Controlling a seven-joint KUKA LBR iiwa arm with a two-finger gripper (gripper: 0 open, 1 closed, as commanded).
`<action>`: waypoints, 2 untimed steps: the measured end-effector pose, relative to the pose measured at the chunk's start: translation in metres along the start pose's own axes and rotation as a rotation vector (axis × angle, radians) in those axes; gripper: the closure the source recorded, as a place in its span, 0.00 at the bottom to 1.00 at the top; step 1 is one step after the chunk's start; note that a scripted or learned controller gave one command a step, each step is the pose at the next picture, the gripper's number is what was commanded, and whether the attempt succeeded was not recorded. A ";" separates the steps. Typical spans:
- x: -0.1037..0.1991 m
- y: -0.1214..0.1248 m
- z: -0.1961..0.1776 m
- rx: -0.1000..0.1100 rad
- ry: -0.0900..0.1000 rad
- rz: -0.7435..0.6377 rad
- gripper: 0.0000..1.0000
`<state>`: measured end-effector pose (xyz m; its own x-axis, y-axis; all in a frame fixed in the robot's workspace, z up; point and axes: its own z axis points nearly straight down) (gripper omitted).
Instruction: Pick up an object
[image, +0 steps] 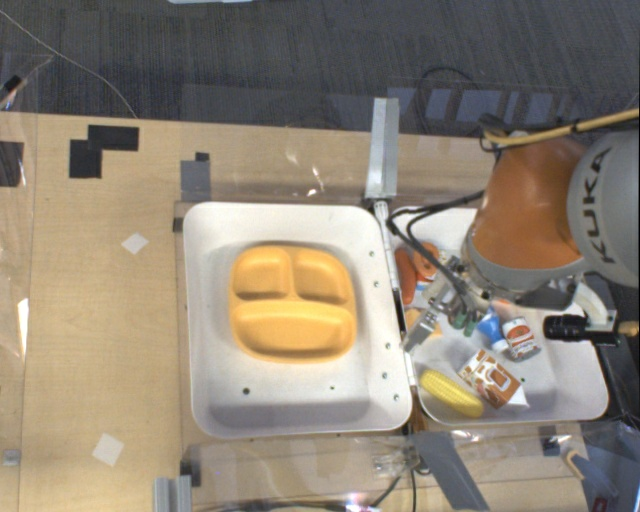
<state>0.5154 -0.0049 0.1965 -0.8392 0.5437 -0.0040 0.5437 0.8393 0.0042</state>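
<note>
My gripper (428, 318) hangs low over the left part of the right bin (590, 400), under the orange wrist band. Just left of it an orange-red item (408, 268) lies against the bin's left wall. A yellow banana-like piece (450, 392) rests at the bin's front. Beside it is a brown and white packet (492, 378). A small blue object (489, 328) and a small red and white can (520, 340) sit to the gripper's right. The wrist hides much of the bin's back half.
The left bin (200, 300) holds a yellow three-compartment tray (293, 300). A metal divider post (380, 150) stands behind the seam between the bins. Black cables (420, 230) loop near the wrist. Bare wooden bench (90, 330) lies to the left.
</note>
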 end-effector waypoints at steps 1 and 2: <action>0.035 0.004 0.012 0.002 0.001 0.368 0.00; 0.046 0.020 0.012 0.002 0.000 0.603 0.00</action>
<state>0.4877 0.0371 0.1848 -0.3829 0.9238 -0.0010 0.9238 0.3829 0.0042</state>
